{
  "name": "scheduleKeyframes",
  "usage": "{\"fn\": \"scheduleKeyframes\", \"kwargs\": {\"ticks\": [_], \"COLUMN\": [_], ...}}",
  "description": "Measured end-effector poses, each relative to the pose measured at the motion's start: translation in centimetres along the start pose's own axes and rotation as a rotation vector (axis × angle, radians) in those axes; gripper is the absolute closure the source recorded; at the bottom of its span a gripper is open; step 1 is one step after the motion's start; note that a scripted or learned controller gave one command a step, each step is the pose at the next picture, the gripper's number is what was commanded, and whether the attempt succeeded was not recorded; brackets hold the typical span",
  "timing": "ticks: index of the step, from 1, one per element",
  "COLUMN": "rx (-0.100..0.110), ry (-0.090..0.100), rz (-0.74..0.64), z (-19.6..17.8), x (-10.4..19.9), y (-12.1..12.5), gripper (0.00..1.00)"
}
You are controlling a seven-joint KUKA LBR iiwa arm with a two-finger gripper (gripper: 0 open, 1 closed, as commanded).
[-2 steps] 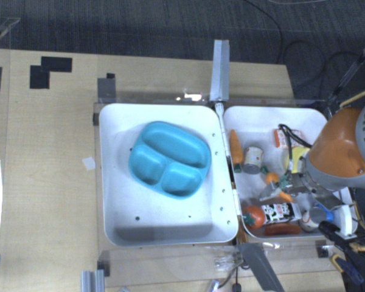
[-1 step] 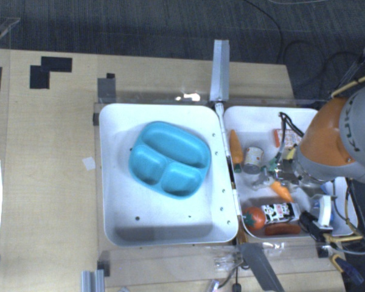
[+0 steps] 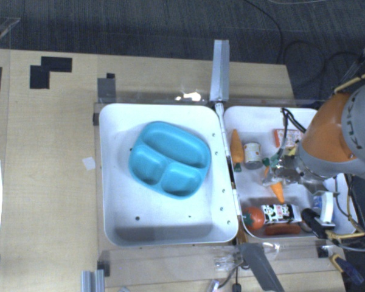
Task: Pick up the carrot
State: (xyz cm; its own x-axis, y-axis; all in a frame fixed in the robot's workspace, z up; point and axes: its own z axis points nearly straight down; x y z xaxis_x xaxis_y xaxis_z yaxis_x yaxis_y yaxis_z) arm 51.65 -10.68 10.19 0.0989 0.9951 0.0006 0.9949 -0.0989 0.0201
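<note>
Carrot lying along the left wall of my right bin, just beside a small can.

I cannot read the black-and-white label on the bottle at the near edge. My arm reaches in from the right, gripper low over the bin's middle above an orange piece; I cannot tell its state. A blue tray sits in the left bin.

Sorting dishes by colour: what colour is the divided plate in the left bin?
Bright blue all over; the divided plate shows plainly in the camera view.
</note>
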Motion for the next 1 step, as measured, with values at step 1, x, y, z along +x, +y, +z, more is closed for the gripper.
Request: {"fn": "scheduleKeyframes", "kwargs": {"ticks": [1], "rx": [0.014], "ry": [0.002], "rz": [-0.310], "z": [-8.31], "x": [5.14], "y": [1.46], "gripper": [1.00]}}
